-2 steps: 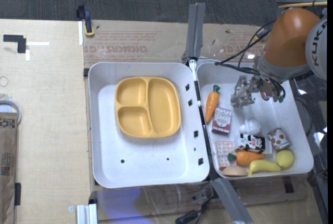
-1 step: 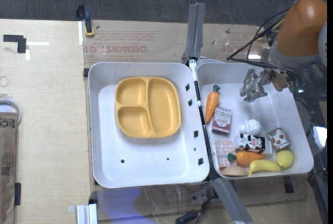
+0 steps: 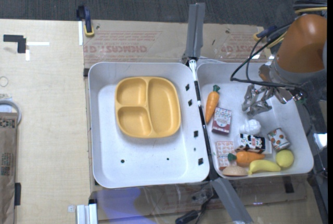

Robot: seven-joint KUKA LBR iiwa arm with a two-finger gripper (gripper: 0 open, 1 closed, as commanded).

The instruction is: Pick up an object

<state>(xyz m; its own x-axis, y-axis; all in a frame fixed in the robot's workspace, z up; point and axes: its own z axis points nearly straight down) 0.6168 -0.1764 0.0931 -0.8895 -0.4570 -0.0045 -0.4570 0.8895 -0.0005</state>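
You see the bench (image 3: 41, 129) bearing two white bins side by side, the left bin (image 3: 104, 166) and right bin (image 3: 302, 134), on brown cardboard (image 3: 135, 41).

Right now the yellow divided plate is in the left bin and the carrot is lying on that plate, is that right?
Not quite. The yellow divided plate is in the left bin, but the carrot isn't on it. The camera view shows the carrot lying in the right bin, near its left wall, just above a small red carton.
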